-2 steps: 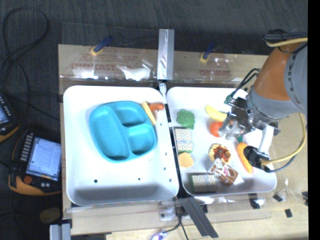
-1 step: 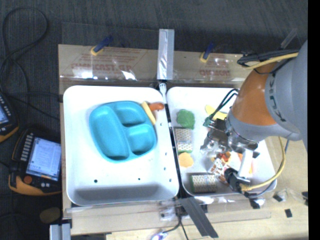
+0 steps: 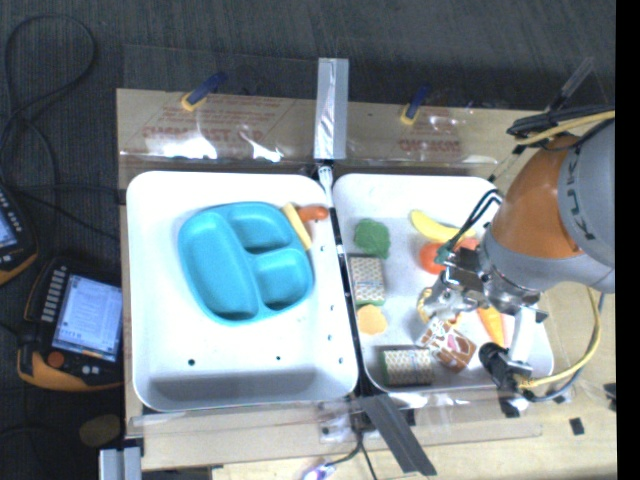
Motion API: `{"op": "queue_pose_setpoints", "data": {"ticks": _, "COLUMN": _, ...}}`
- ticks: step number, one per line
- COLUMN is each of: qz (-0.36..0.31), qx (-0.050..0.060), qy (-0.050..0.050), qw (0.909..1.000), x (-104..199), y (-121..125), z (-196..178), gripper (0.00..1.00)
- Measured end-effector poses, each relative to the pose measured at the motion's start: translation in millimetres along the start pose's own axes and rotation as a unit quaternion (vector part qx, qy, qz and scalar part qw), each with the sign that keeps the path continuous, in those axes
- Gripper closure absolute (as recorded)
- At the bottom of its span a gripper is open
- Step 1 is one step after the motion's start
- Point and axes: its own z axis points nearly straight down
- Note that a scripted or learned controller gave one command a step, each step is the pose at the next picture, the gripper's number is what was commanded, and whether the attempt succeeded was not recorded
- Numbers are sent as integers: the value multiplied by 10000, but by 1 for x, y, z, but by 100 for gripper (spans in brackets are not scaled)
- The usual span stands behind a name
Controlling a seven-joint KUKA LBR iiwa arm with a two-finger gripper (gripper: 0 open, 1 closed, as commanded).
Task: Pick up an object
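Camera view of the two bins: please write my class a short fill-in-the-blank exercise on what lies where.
1. The blue tray lies in the ____ bin.
2. The green object lies in the ____ bin.
3. The banana is coloured ____.
4. The gripper hangs over the ____ bin.

Missing words: left; right; yellow; right

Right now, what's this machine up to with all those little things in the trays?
A robot arm reaches in from the right, its gripper low over the right bin, among small toy foods: a banana, a green piece and a packet. Whether it has grabbed anything is unclear. The left bin holds a blue tray.
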Motion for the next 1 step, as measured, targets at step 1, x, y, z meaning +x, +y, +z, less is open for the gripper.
{"op": "queue_pose_setpoints", "data": {"ticks": 1, "qz": 1369, "qx": -1, "qy": -8, "qw": 9906, "x": 50, "y": 29, "z": -12, "gripper": 100}}
